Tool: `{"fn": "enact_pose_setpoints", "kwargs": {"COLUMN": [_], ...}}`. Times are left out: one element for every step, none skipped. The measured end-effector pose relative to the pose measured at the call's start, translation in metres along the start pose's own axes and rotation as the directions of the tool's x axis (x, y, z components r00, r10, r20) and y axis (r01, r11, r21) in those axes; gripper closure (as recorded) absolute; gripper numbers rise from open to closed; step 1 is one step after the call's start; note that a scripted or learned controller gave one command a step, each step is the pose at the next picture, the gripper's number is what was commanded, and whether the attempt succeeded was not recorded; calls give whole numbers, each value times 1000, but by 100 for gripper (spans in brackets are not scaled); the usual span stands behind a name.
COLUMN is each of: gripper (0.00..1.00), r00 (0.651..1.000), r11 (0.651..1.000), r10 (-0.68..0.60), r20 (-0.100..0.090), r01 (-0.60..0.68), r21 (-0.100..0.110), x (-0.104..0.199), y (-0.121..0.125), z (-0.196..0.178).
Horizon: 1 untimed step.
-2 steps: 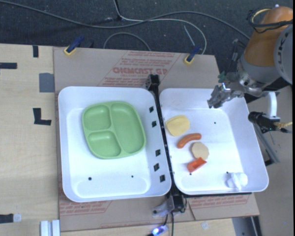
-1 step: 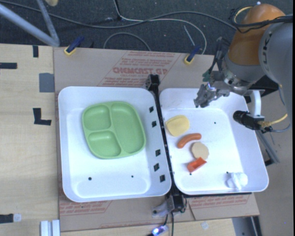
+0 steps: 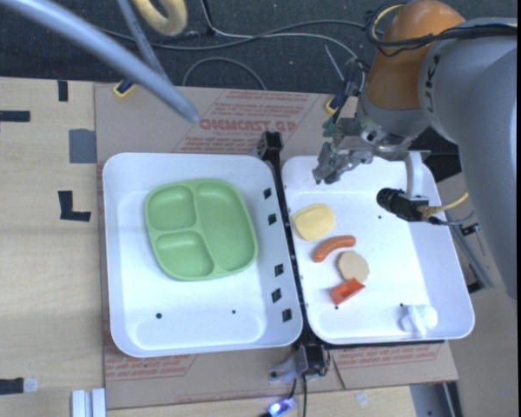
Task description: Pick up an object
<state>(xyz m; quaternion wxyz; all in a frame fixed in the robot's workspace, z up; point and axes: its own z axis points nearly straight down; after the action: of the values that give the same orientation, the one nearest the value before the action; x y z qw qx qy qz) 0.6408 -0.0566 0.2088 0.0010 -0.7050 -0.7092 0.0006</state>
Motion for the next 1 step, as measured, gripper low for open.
{"fn": "enact_pose_setpoints", "kwargs": {"gripper": [100], "r00": [1000], "r11": [1000], "r10": [-1], "r20": [-2], "r01": [1], "r21": [-2], "x": [54], "y": [12], "z": [-14]}}
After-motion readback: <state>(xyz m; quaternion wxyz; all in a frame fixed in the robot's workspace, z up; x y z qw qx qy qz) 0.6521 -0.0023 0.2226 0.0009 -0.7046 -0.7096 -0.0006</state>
